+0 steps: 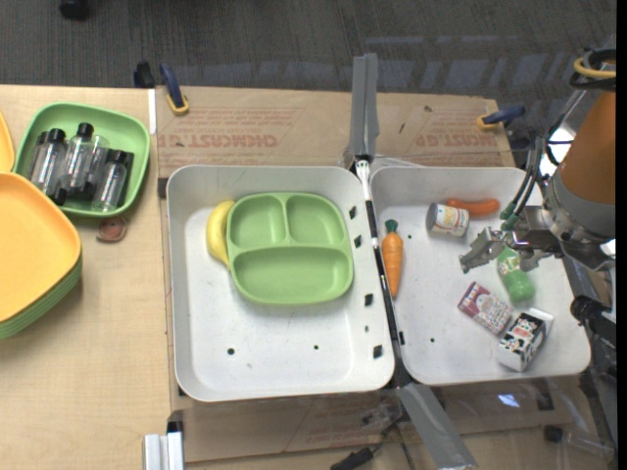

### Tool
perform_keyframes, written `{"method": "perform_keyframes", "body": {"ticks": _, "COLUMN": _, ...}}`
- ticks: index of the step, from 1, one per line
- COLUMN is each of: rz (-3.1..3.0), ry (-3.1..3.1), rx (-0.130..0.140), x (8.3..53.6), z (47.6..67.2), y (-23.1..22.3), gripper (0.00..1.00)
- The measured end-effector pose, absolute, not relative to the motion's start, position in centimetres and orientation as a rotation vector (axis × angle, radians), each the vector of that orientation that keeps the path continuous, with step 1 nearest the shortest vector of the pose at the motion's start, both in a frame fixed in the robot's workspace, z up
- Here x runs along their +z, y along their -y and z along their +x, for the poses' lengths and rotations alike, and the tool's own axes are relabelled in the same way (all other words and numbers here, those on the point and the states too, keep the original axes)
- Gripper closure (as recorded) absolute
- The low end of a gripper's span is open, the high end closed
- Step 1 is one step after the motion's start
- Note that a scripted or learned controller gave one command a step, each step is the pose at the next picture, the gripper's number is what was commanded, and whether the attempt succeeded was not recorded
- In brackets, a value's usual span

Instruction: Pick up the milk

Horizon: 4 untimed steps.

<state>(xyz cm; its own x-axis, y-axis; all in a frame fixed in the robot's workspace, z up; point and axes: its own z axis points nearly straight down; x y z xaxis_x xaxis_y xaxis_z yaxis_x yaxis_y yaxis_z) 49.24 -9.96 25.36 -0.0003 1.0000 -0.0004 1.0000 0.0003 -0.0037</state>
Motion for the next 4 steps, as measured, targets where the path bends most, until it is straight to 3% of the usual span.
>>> {"method": "perform_keyframes", "body": {"ticks": 1, "rz": -2.179, "ry": 2.265, "rx": -0.003, "x": 10.2, "z": 49.2, "y": 11.0, "gripper": 0.0}}
{"method": "perform_keyframes", "body": {"ticks": 2, "rz": -2.187, "ry": 2.263, "rx": -0.001, "x": 11.2, "z": 49.3, "y": 11.2, "gripper": 1.0}}
{"method": "perform_keyframes", "body": {"ticks": 3, "rz": -1.946, "ry": 2.466, "rx": 0.003, "x": 24.8, "z": 54.3, "y": 9.6, "gripper": 1.0}}
{"method": "perform_keyframes", "body": {"ticks": 4, "rz": -1.865, "ry": 2.54, "rx": -0.011, "x": 9.8, "z": 49.6, "y": 10.4, "gripper": 1.0}}
